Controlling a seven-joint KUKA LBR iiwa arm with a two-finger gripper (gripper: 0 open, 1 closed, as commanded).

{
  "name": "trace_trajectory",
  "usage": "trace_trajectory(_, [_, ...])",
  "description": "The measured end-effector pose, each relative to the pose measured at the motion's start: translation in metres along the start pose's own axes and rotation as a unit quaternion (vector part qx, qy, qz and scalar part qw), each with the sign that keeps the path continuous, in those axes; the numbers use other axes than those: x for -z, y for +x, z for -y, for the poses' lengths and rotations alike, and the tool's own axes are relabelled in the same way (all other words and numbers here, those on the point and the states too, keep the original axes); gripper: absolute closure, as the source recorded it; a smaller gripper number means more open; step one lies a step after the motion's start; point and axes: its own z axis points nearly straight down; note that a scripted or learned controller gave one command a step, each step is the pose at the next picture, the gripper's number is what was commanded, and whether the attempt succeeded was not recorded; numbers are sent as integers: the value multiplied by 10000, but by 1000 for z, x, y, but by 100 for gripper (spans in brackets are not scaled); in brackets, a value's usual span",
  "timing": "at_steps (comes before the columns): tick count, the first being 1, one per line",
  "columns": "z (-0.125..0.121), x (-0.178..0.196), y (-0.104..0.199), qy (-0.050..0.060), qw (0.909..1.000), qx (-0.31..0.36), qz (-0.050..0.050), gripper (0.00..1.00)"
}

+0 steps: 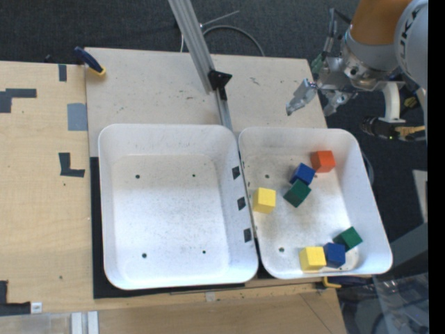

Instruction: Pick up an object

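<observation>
While the gripper (306, 100) hangs above the bench beyond the right bin (366, 179), its finger spread cannot be told. Lot, right bin: orange cube (322, 161), blue cube (303, 173) touching green cube (297, 193), yellow cube (264, 200); loosely scattered, probably for easy picking. Nearest candidate: orange cube, below the gripper in view, near.

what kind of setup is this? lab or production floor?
Most likely a robotics lab bench rigged for grasping trials. Two white bins sit side by side, the right one holding coloured cubes, taped markers dot the plywood top, and the arm hangs over the far right corner.
</observation>
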Motion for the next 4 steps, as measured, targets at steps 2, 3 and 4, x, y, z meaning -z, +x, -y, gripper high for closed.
trace_trajectory(2, [-4,-46,5,21,10000,-2,2,0])
trace_trajectory(3, [0,-103,15,29,10000,-4,-2,0])
trace_trajectory(4, [-1,-167,13,34,10000,-7,1,0])
